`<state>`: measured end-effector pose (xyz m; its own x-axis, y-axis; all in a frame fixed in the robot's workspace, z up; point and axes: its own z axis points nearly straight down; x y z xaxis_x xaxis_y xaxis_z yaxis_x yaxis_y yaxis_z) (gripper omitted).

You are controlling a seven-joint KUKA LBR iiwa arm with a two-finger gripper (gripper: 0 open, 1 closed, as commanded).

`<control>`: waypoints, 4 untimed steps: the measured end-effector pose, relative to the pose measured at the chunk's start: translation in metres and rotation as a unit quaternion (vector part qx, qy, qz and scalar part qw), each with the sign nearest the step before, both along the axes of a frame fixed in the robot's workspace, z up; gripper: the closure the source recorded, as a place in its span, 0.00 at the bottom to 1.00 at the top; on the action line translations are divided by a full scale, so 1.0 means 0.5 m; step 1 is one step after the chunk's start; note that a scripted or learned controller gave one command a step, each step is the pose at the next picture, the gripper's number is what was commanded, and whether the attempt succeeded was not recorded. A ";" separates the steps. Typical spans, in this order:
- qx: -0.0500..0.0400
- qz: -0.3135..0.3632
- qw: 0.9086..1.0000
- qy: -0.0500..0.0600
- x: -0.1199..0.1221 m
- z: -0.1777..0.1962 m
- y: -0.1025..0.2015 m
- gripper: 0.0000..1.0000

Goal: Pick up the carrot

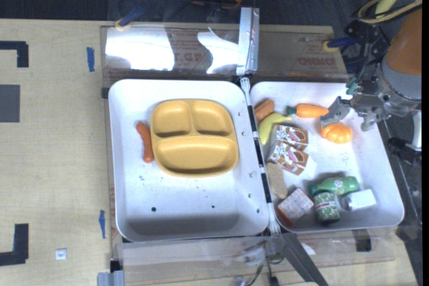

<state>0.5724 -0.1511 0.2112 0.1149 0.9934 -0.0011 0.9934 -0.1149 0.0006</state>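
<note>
1. In the left bin [124, 164] a yellow divided tray [194, 137] sits near the middle, and a thin orange-red sausage [145, 141] lies just beside its left edge, running up and down the view.
2. At the left wall of the right bin [385, 207] lie a short orange-brown piece [264, 108] and a yellow banana [270, 125]. Below them is a red-and-white printed carton [289, 148]; its writing is too small to read.
3. The carrot [310, 111] lies in the upper part of the right bin, its long axis nearly level across the view. Its green top points left, toward the banana, and its orange body points right, toward the gripper.
4. Lower down sit a green can [327, 204], a green package [335, 185] and a small white box [362, 199], with labels I cannot read.
5. The gripper [351, 112] hangs just right of the carrot, above a small orange fruit [336, 133]. Its fingers stand apart with nothing between them.
</note>
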 end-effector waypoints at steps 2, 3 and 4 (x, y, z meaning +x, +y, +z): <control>0.000 -0.027 1.000 -0.001 0.113 -0.048 0.003 0.00; 0.000 -0.082 0.997 -0.001 0.156 0.001 0.025 0.00; 0.000 -0.153 0.988 -0.001 0.171 -0.250 -0.007 0.00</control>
<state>0.6577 -0.1549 0.0863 0.4093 0.9124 -0.0009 0.9124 -0.4093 0.0030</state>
